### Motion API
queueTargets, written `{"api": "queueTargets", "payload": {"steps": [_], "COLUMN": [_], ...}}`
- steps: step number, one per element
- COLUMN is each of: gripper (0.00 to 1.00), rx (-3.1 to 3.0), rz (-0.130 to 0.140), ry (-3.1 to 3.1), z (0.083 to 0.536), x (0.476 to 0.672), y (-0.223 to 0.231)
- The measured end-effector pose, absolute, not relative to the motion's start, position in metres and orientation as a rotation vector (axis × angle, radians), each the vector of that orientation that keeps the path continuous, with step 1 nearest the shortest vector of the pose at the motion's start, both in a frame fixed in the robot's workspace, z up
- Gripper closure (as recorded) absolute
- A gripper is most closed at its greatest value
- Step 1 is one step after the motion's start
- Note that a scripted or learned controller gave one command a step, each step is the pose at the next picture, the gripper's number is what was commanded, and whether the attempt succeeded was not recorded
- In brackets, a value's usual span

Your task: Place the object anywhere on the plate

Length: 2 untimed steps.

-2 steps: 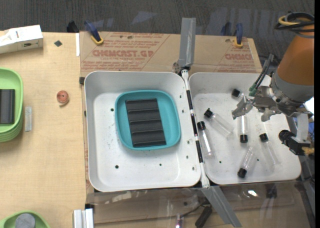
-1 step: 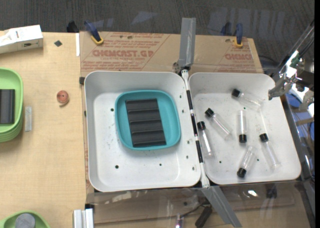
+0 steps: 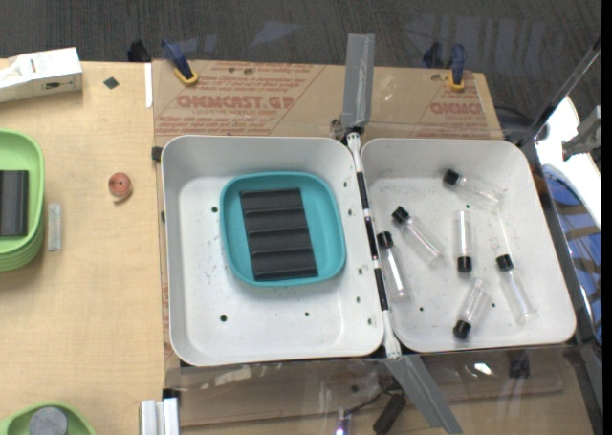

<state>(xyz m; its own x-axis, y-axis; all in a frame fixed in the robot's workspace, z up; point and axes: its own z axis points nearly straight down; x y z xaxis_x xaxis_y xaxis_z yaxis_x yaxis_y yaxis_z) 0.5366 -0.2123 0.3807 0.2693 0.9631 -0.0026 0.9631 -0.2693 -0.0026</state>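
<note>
1. Camera view, L side: wooden table [image 3: 86, 309] carries a stack of green trays [image 3: 29, 151] at the far L edge w/ a dark flat item [image 3: 11, 204] inside. A small reddish round piece [image 3: 119, 184] lies on bare wood near it, and a white box [image 3: 38, 75] sits at the top L corner.
2. Camera view, under the bins: a brown cardboard sheet [image 3: 249, 98] w/ red print, held at the back by two blue-and-orange clamps [image 3: 177, 58]. An upright grey bar [image 3: 359, 79] stands at the back, in line w/ the seam between the bins.
3. Camera view, left bin [image 3: 191, 328]: white and shallow. The teal plate [image 3: 234, 204] sits roughly mid-bin, a bit toward the back, w/ a black ribbed slab [image 3: 277, 232] lying flat inside it and covering most of its floor.
4. Camera view, right bin [image 3: 535, 328]: touching the left bin along the seam. Holds six clear tubes w/ black caps, all lying down and scattered apart.
5. Tube positions:
   - back tube [image 3: 473, 189] near the rear wall
   - slanted tube [image 3: 419, 235] mid-L
   - seam tube [image 3: 390, 266] just beside the dividing wall
   - centre tube [image 3: 463, 240] cap toward the front
   - right tube [image 3: 514, 288] near the R wall
   - front tube [image 3: 469, 311] cap toward the front edge
6. Task item: all six tubes are in the right bin, across the dividing wall from the plate. The seam tube is nearest to it.
</note>
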Motion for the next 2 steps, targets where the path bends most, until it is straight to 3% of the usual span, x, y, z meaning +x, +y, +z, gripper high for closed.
{"api": "queueTargets", "payload": {"steps": [1, 2], "gripper": [0.0, 0.0], "rx": [-2.271, -2.179], "rz": [0.005, 0.004], "ry": [-2.17, -2.263], "z": [0.44, 0.44], "x": [0.566, 0.594], "y": [-0.215, -0.22]}}
